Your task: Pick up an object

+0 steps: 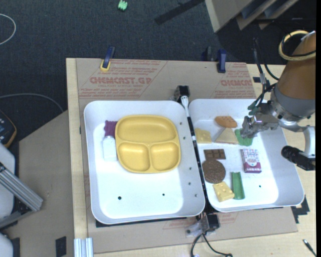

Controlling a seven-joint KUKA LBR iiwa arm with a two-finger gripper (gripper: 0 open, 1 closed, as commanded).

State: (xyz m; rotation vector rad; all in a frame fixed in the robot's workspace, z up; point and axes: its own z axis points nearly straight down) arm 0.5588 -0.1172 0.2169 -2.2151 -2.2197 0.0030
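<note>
Fingers (247,134), state impossible to tell, sit on a green piece (246,141) just above the pink carton (251,161).

A brown desk (150,75) printed with red letters carries two white bins side by side, the left bin (135,201) and the right bin (281,185), touching along a dark seam. A yellow clamp (106,62) and a blue clamp (221,60) grip the desk's far edge. Beyond it lies dark carpet (60,30) with a small green bit (122,5) and a thin white cable (10,27). An aluminium bar (20,188) slants at lower left
</note>
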